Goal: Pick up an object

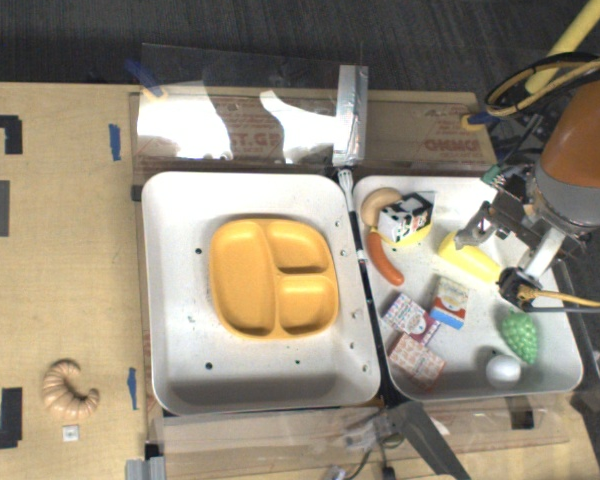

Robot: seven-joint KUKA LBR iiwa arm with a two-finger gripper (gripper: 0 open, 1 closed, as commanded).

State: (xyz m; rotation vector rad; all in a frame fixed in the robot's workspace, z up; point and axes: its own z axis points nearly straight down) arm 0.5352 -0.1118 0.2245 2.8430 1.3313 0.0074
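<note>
Gripper (492,230) sits low over the right bin (570,368), just beside the yellow banana-like piece (467,258); from up here I can't tell how wide it stands, and I see nothing caught in it. Around it I count a green bumpy fruit (521,336), a white ball (503,370), small printed packets (416,336), a red sausage (384,257) and a black-and-white cube (410,218). Left bin (170,298) carries a yellow divided tray (274,276). A croissant (69,388) lies on the bench, well apart.

Grey arm (570,193) with an orange band (585,138) above its wrist, yellow and black cables (540,73) looping beside that band
</note>
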